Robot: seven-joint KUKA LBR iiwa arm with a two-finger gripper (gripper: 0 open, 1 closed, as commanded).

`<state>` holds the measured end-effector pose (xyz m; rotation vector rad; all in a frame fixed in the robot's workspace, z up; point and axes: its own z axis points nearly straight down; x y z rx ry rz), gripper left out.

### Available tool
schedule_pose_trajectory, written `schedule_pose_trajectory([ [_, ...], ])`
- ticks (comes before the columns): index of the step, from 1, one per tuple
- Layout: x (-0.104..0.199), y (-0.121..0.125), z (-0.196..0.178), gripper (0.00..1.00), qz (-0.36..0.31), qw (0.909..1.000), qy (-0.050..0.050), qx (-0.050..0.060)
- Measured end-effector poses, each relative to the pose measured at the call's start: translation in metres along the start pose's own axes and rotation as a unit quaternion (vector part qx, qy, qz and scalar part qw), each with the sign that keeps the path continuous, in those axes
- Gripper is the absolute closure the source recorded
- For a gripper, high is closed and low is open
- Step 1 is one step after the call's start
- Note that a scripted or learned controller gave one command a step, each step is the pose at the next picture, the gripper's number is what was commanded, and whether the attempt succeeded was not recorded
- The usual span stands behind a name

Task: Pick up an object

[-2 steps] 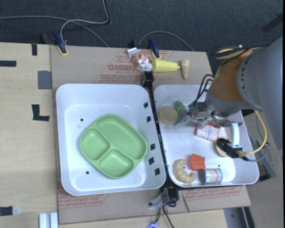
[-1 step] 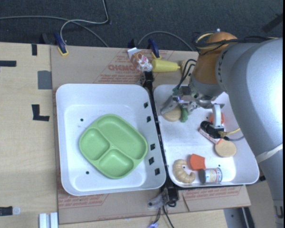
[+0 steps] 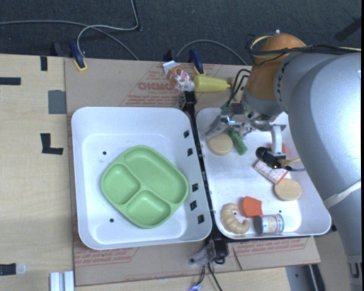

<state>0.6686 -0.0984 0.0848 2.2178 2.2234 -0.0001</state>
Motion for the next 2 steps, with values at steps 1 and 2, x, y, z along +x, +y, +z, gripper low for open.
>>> schedule_pose_trajectory([
  [1,-0.018,0.0,0.0,0.0,0.001,1.0,-0.001,0.0],
  [2,-0.053,0.0,-0.001,0.0,0.001,1.0,-0.001,-0.001],
])
